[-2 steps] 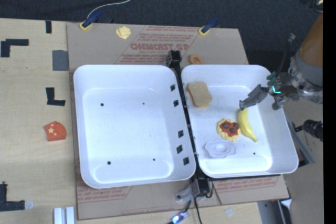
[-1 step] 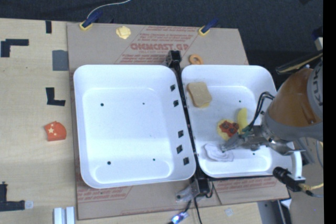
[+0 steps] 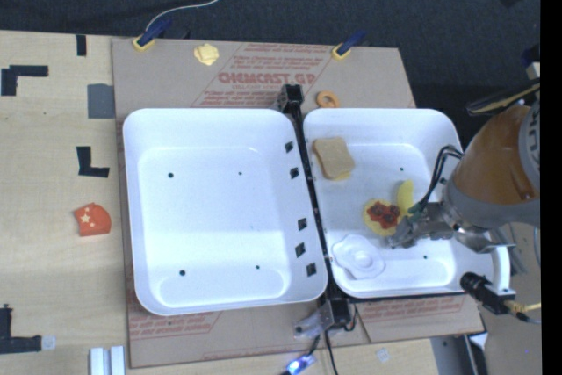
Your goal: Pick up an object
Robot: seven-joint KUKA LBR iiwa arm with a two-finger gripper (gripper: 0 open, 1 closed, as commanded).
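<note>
Two white bins sit side by side on the bench; the right bin (image 3: 435, 126) holds a toast piece (image 3: 334, 158) near its far left corner, a pizza slice (image 3: 381, 216) and a banana (image 3: 405, 196) mid-bin, and a white piece (image 3: 357, 256) near its front left corner; the gripper (image 3: 406, 232) is low over the pizza slice's right edge, touching or just above it; its fingers' state I cannot tell; the left bin (image 3: 140, 136) stands beside it.

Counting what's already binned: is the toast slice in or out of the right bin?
In. The toast slice lies flat inside the right bin.
</note>
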